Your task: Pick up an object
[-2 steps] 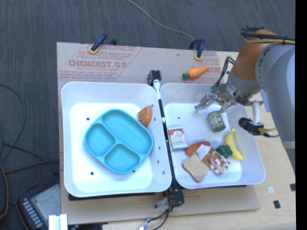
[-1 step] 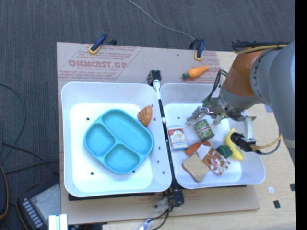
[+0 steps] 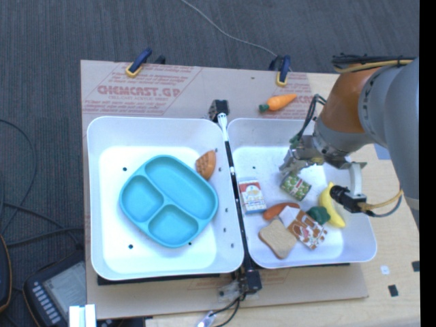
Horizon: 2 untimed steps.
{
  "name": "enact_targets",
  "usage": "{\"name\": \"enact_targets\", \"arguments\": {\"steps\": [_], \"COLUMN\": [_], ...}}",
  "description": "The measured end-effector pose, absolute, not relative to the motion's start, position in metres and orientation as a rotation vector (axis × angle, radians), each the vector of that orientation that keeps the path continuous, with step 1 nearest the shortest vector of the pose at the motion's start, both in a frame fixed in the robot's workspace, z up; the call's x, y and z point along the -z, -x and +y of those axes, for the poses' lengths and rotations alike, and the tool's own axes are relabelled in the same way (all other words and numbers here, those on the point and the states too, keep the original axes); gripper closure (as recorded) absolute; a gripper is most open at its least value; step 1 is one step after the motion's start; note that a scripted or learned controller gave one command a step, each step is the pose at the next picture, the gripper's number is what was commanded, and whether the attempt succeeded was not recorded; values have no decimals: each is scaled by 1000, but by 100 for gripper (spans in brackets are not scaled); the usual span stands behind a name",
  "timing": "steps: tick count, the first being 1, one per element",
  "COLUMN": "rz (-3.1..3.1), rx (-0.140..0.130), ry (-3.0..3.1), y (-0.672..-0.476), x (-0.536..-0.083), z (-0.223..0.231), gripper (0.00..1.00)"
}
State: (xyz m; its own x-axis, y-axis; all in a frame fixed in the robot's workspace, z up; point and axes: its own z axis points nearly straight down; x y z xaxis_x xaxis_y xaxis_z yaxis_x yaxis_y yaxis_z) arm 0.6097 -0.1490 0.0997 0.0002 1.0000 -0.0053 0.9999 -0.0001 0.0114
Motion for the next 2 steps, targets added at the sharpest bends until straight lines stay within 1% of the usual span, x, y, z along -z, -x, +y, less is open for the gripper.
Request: {"name": "enact_targets", "arguments": {"steps": [1,2], "rz": [2214,2212], "rx": [-6,-6], "ry": [-2214,-2215], "y": [-609,-554], "x": [-99,-89], "z": [-149,-120], "gripper": [0,0]}}
